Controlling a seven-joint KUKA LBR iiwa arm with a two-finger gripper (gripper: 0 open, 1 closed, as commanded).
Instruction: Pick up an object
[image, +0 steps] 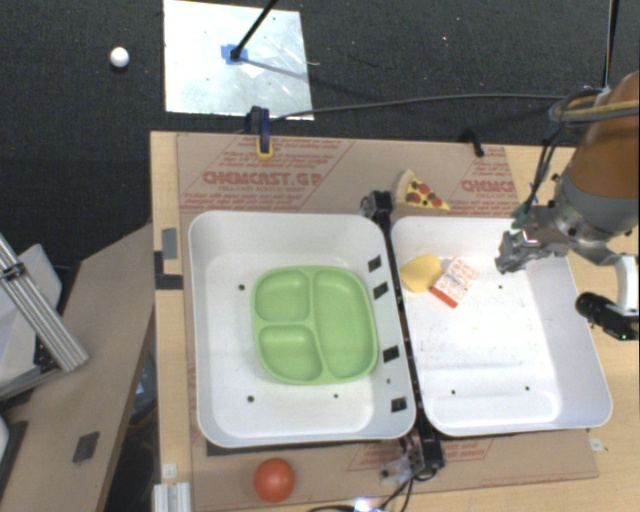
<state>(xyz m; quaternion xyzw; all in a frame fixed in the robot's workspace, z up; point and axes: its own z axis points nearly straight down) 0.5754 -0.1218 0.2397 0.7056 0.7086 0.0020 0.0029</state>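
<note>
arm: grey arm with an orange band (610, 150) reaches in from the right and hangs over the upper right part of the right bin (520, 400).
claw: the gripper (512, 252) sits at the arm's lower end, above the bin floor and to the right of the small items. whether it is spread or pressed together, cannot tell; it is small and dark against the wrist. nothing is visible between its tips.
task items: a yellow lump (420, 271) and a small red-and-white packet (455, 282) lie in the upper left corner of the right bin, touching or just beside each other. either one could serve as the object to pick.
why there: the items rest close to the bin's left wall, near the divider between bins, which leaves little room for a finger on that side.
left bin: the left bin (230, 400) holds a green divided tray (313, 322), lying flat near its middle.
outside the bins: a pizza-slice toy (421, 192) lies on the cardboard above the right bin; an orange ball (273, 479) lies on the board below the left bin; a small white ball (120, 57) rests on the dark floor at upper left.
step in hand: judged as approach; the claw is near the packet but apart from it.
next move: likely a shift left, then a descent onto the packet or lump.
risk: the two items lie so close that the claw may nudge one while closing on the other.
</note>
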